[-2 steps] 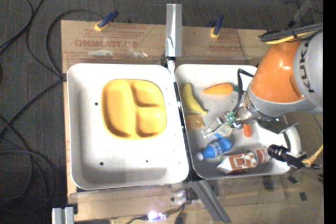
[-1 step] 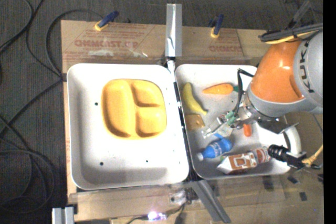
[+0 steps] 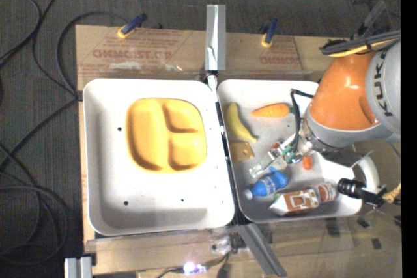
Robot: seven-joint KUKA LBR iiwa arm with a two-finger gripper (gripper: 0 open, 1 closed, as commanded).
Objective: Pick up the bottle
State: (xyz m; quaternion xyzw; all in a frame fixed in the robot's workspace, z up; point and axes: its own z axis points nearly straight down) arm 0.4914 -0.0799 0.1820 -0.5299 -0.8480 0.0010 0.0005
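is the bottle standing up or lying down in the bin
Lying down: the blue bottle rests on its side on the right bin's floor, cap end toward the left bin.

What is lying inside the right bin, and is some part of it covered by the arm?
In the right bin lie a banana, a carrot, a blue bottle, a brown carton and a small tan piece. The arm covers the bin's far right corner; what lies beneath cannot be seen.

Your arm (image 3: pixel 365 101) wears a glossy orange band under a grey shell with black KUKA lettering; black cables trail alongside it.
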